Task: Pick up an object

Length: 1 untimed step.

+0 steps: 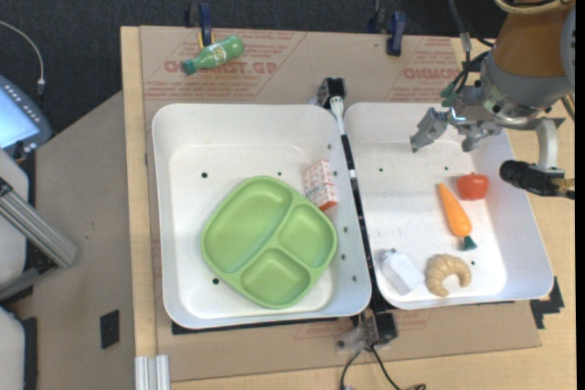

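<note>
The end effector hangs released and empty over the right bin's back; the carrot lies touching the tomato, so a descent may nudge both and miss

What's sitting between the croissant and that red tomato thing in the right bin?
In the camera view, a toy carrot lies between the croissant and the red tomato.
</note>
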Motion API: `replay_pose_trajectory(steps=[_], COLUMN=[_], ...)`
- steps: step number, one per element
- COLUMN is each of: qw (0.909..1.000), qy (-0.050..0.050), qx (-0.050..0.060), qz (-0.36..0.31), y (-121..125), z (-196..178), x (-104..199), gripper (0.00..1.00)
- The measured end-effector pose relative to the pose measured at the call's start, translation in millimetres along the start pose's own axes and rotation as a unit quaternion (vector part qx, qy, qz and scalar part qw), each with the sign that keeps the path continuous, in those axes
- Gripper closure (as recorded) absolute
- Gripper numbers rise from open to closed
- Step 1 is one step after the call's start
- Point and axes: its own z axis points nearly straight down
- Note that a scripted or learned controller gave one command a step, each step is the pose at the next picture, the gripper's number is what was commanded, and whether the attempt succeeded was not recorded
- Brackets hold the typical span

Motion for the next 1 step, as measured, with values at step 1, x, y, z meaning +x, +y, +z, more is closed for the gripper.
replay_pose_trajectory(steps=[1], qw=[1.0], qy=[0.0], qx=[0.0], qz=[0.0], y=[2.6], z=[43.8], x=[4.0], gripper=[0.0])
